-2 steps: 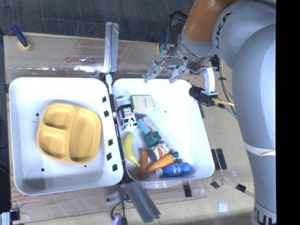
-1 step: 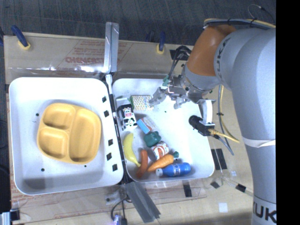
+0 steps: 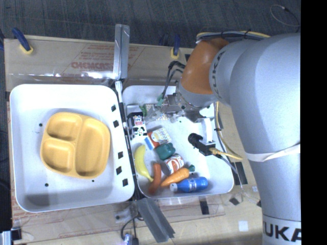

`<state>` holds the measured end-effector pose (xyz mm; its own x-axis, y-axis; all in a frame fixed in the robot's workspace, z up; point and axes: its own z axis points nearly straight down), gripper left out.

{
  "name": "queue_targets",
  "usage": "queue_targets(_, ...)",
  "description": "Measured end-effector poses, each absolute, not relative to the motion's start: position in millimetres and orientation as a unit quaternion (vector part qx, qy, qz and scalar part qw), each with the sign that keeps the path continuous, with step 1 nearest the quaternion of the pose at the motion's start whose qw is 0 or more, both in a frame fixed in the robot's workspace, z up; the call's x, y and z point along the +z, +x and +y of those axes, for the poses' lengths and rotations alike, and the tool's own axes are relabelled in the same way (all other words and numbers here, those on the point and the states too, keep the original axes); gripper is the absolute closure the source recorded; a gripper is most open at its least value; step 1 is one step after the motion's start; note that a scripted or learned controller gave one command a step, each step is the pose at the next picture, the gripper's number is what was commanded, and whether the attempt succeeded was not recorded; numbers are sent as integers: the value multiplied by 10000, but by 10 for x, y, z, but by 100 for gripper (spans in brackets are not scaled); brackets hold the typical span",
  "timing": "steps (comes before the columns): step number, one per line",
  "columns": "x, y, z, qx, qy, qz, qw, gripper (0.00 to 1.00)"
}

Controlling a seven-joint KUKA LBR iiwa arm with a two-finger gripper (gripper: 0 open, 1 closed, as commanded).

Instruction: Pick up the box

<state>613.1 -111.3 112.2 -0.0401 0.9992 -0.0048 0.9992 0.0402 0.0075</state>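
You are looking down on a robotics lab test bench, not a kitchen or home. A grey industrial arm (image 3: pixel 265 111) with an orange band (image 3: pixel 200 68) reaches over two shallow white bins (image 3: pixel 20 137) set side by side on a cardboard-covered bench (image 3: pixel 76 57) held by blue clamps (image 3: pixel 23 41). Below the arm's wrist lies a jumble of toy food, among them a banana (image 3: pixel 141 163) and a carrot (image 3: pixel 175 176); farther off, in the other bin, sits a yellow divided tray (image 3: pixel 75 144). Dark carpet (image 3: pixel 102 6) and loose cables (image 3: pixel 286 14) lie beyond the bench.
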Motion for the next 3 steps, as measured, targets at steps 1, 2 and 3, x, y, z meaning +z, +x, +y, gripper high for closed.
queue_targets(1,1208,6126,-1101,2,6907,7232,27,100)
queue_targets(2,1208,6127,-1100,1,6905,7233,28,0)
queue_targets(3,925,6273,-1239,-5,6940,7200,5,0)
